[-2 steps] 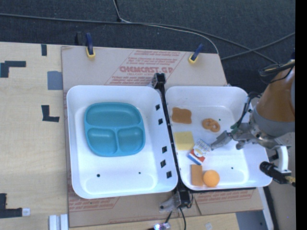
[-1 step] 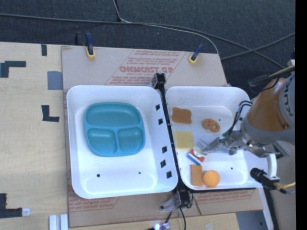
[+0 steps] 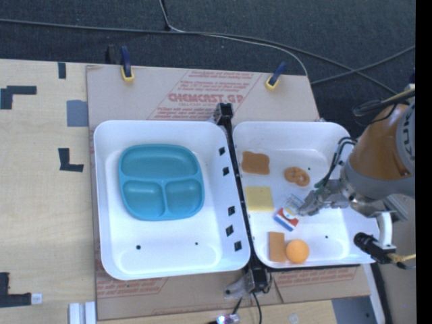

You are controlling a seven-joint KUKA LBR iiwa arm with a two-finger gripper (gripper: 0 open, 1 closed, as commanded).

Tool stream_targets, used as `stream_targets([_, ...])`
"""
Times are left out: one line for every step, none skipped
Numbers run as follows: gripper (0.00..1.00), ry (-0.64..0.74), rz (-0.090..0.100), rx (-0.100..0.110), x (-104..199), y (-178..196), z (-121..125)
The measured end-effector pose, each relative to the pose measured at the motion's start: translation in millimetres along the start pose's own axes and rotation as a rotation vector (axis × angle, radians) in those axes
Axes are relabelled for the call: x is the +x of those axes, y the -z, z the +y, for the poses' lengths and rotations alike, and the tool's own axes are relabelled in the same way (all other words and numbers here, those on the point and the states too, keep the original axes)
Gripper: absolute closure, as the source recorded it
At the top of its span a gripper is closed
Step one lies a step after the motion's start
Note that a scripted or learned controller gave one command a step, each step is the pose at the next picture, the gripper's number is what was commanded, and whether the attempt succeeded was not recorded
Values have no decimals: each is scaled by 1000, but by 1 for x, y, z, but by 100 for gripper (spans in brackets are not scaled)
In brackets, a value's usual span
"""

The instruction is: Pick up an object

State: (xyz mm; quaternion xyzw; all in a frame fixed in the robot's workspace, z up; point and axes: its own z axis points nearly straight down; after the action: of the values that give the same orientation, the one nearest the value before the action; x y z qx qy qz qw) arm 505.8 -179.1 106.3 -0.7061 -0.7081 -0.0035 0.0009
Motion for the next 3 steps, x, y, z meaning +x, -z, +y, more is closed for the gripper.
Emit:
stream_targets([100,-1,-7,2,5,43,2])
stream_targets([100,-1,-8,-1,5,104,-2])
stream_targets([100,0,-8,-1,11,157,8])
